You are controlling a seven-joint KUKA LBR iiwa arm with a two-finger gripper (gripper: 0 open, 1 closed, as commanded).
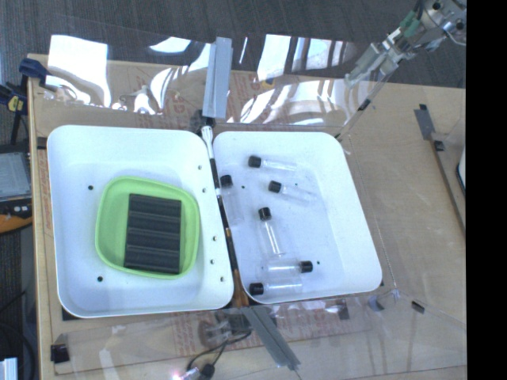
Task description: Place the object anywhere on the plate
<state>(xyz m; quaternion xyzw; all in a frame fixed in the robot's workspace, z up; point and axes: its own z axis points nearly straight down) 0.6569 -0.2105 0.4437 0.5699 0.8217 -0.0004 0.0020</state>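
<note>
The gripper (360, 74) hung above the surface (412, 180) behind the right bin (360, 236), its state impossible to tell; clear black-capped vials (269, 232) lay there; the green plate (107, 228) in the left bin (67, 204) carried a dark ribbed block (153, 233)

You get one fixed camera, high over desk (412, 212), looking down at slant. Both bins (71, 291) in frame, mid-distance; arm (440, 6) enters top right.
</note>
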